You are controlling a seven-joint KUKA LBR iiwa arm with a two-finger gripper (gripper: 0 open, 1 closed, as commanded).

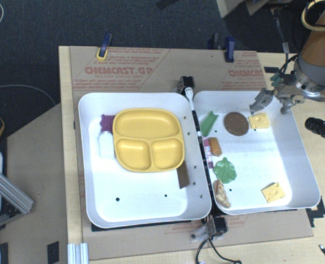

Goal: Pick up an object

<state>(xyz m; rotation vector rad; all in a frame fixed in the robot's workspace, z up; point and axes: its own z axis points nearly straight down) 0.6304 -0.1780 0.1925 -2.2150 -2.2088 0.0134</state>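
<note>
1. Left bin (91,164) holds a yellow tray (149,139) at its centre.
2. Right bin (294,164) carries the small items.
3. Arm (317,54) enters at two o'clock of the right bin.
4. Gripper (272,99) hangs at the bin's one o'clock edge, fingers spread apart, nothing between them.
5. Brown disc (237,124) lies at eleven o'clock.
6. Leaf (225,170) sits at eight o'clock.
7. Yellow cube (259,120) lies just below the gripper.
8. Cheese (273,192) rests at five o'clock.
</note>
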